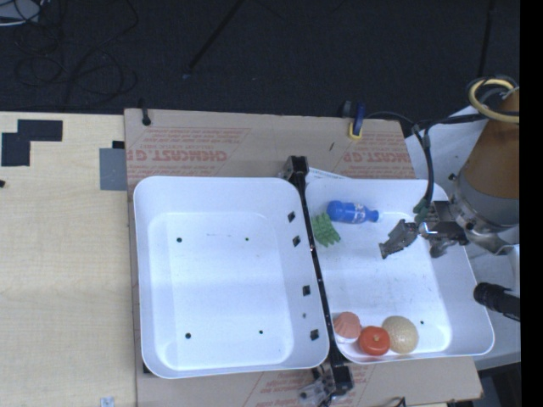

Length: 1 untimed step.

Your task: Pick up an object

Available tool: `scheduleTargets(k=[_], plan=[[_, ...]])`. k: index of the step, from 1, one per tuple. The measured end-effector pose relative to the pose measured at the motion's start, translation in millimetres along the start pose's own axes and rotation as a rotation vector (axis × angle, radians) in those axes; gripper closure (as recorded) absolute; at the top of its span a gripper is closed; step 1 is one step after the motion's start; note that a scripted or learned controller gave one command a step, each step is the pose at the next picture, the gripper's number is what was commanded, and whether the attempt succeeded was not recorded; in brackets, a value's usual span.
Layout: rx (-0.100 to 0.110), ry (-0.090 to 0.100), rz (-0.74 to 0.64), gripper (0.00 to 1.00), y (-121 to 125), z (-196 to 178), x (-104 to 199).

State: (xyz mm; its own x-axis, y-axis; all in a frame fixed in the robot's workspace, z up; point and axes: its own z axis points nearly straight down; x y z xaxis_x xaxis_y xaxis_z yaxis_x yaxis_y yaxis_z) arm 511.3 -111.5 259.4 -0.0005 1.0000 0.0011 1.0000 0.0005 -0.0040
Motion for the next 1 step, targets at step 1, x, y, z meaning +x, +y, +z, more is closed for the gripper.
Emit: scheduleTargets(k=[1], plan=[[-0.014,-0.003,-0.004,0.0,96.4,-62.6,21.4]])
